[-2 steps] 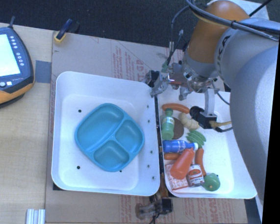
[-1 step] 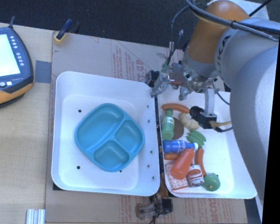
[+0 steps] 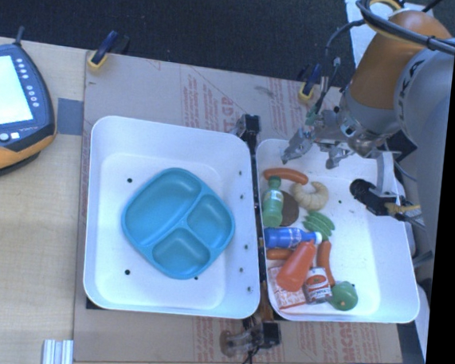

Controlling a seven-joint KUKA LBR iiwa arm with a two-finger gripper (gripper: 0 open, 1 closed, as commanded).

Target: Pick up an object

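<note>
The pincer point(image 3: 317, 151) hangs open and empty at twelve o'clock over the right bin point(image 3: 380, 256); nothing lifted yet, the whole pick remains, I'd say.

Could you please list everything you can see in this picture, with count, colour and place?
Bins: two, white, side by side on the bench.
Divided plate: one, blue, in the left bin.
Sausages: two, red-orange, right bin.
Green bottle: one, right bin.
Blue-and-white bottle: one, right bin.
Red bottle: one, right bin.
Green pepper: one, right bin's near edge.
Handheld screen: one, orange-rimmed, far left.
Clamps: two, blue-yellow, bench's far edge.
Arm: grey and orange, right.
Gripper: over the right bin's far end, open.
</note>
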